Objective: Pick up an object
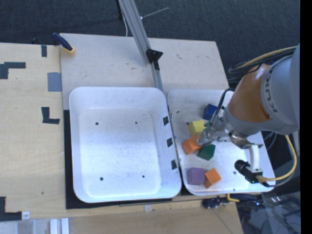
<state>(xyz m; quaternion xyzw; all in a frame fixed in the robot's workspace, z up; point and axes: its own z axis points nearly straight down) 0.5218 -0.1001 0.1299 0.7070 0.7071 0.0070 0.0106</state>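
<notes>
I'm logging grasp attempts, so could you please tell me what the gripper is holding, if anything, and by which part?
It cannot be told. The gripper is down among the orange block, yellow block and green block in the right white bin.

Bins: two white ones, left bin [80, 145] and right bin [183, 99] | Blocks: six, all in the right bin — one blue [210, 110], one yellow [197, 126], two orange [189, 145] [212, 177], one green [207, 152], one purple [195, 175] | Arm: one [263, 99], at frame right
</notes>
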